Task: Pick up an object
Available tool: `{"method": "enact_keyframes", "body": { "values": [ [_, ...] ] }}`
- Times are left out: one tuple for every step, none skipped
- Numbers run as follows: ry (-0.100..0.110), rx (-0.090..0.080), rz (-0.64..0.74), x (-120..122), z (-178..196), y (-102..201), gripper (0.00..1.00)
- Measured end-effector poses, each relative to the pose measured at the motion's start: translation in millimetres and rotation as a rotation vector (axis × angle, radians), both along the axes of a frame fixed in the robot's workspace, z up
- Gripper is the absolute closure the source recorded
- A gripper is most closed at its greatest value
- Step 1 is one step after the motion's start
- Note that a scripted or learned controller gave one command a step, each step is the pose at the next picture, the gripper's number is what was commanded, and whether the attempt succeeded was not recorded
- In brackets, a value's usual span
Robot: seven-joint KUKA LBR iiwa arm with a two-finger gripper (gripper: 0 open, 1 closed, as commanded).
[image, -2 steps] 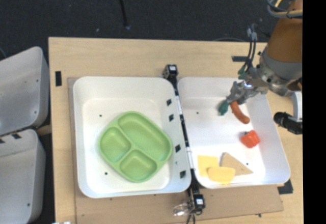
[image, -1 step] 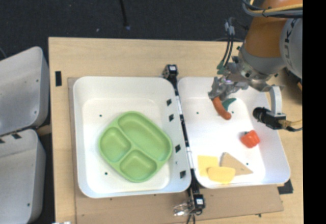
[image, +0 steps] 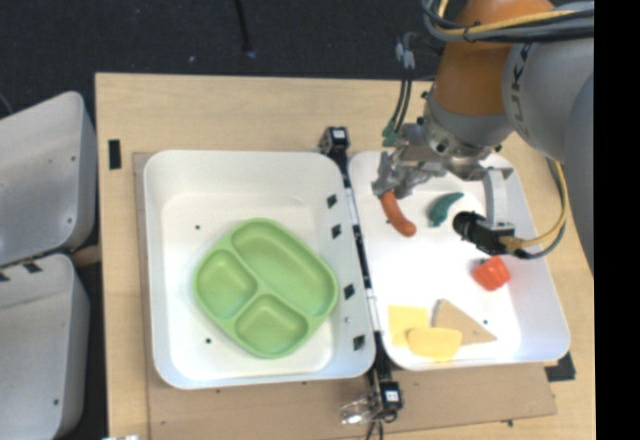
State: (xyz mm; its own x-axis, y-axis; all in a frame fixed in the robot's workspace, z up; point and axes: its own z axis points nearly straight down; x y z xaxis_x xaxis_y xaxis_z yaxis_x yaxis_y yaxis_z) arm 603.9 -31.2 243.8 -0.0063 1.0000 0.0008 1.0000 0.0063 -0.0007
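Note:
My gripper (image: 395, 183) hangs over the far left part of the right bin (image: 540, 328), under the grey wrist and orange band. Directly below it lies a small orange-red sausage-shaped piece (image: 401, 219), slanting down to the right, its upper end right at the gripper's tip. Whether the piece is touched or gripped cannot be told. A teal curved piece (image: 445, 207) lies just right of it. Further toward the front are a red piece (image: 490, 274), a tan triangle (image: 462, 321) and two yellow pieces (image: 428, 336).
The left bin (image: 170, 178) holds a green divided plate (image: 265, 286). A ridge with black clips (image: 352, 228) separates the two bins. A black cable fitting (image: 478, 229) hangs off the arm over the right bin. White chairs stand at the far left.

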Motion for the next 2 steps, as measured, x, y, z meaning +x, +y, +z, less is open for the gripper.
{"method": "enact_keyframes", "body": {
  "values": [
    [0.001,0.0,0.001,-9,-5,59,1.0],
    [0.0,0.0,0.0,-9,-13,117,1.0]
  ]
}}
